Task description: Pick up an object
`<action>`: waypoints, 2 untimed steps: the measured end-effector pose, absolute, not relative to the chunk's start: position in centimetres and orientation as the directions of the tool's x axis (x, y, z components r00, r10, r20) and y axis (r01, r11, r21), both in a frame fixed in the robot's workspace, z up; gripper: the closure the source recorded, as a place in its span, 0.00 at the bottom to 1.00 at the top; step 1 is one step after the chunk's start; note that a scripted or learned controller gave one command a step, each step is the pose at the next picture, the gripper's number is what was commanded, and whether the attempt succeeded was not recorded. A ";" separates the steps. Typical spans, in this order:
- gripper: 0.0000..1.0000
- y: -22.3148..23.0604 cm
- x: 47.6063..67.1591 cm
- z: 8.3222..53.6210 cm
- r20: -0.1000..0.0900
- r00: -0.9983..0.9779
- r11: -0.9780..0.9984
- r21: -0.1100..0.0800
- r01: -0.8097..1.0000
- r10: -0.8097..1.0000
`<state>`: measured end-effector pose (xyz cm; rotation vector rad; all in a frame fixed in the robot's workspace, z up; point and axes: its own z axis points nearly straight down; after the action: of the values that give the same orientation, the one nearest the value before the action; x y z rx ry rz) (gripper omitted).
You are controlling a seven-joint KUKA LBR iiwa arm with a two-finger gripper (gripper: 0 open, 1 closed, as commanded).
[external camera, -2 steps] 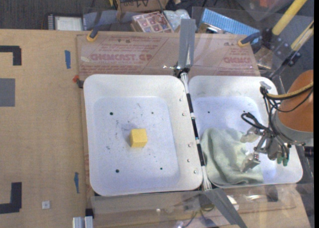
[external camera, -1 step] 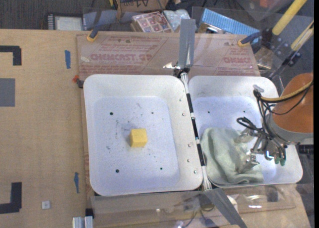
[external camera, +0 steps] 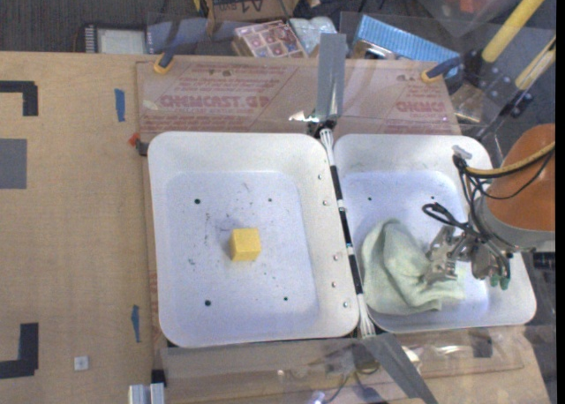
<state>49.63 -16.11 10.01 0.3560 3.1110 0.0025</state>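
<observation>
Reaching in from the right, low over the right bin [external camera: 494, 160], wrist with orange band [external camera: 530, 186] hanging above that bin's right side. Hand [external camera: 441, 263] pointing leftward and down, its metal fingers touching the right edge of a pale green cloth [external camera: 397, 268]. Open, closed or pinching fabric: cannot tell, fingers too blurred and tangled with black cabling. Cloth crumpled in a soft heap, lying in the near half of the right bin, close to the wall shared with the left bin [external camera: 177, 164]. In the left bin, a small yellow block [external camera: 246, 244], squarish, flat on the floor just near of centre, well apart from the hand. Farther back on the counter [external camera: 71, 129], a clear sheet with reddish lettering [external camera: 229, 98] behind both bins.
</observation>
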 end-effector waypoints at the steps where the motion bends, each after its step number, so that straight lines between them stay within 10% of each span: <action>1: 1.00 -11.4 52.1 19.8 -0.004 -0.969 0.969 0.001 0.246 0.246; 2: 1.00 -14.7 54.2 17.1 -0.006 -0.983 0.983 0.000 0.186 0.186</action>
<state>54.22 -14.71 17.14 0.2929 3.1216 -0.0004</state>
